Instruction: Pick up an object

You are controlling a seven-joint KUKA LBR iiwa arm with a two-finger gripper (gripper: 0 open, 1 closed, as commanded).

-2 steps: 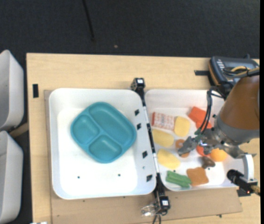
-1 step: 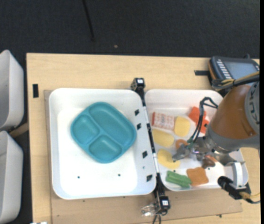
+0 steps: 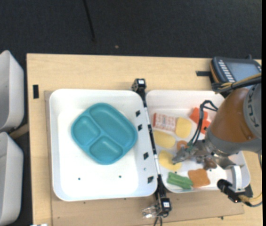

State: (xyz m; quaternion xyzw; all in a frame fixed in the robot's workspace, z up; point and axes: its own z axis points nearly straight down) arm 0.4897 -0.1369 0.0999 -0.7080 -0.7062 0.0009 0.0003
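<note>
In the lower right of the frame the hand (image 3: pixel 182 155) hangs low over the right bin (image 3: pixel 170 97), above a cluster of small items: a yellow piece (image 3: pixel 165 139) just left of it, another yellow piece (image 3: pixel 166 160) below that, a green piece (image 3: pixel 179 181) and an orange piece (image 3: pixel 199 177) near the bin's bottom edge; whether its fingers are apart or together I cannot tell. The things lie crowded, some touching, so a good grasp likely means centring over one item, perhaps the lower yellow piece nearest the hand, descending straight down and closing only once both fingers clear its neighbours. The blue tray (image 3: pixel 104 133) in the left bin (image 3: pixel 57 173) sits well apart on the worktop (image 3: pixel 85 69) and looks too wide to grip easily.
</note>
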